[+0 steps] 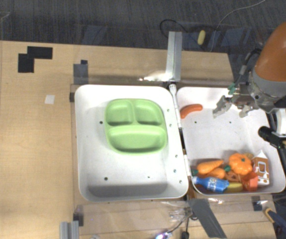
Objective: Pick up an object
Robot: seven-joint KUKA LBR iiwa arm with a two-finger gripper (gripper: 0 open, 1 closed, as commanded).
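The pincer (232, 107) hangs open over the far part of the right bin (232, 138), holding nothing. A little sausage (191, 110) lies just left of it. More toys (231, 172) sit piled at the near edge. A green plate (135, 125) fills the left bin (90, 148).

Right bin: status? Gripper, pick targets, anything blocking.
Gripper open, above right bin far end, nothing between its fingers. Sausage lies alone near the divider. Pumpkin, carrot, blue bottle crowded at near edge. Nothing blocking the sausage.
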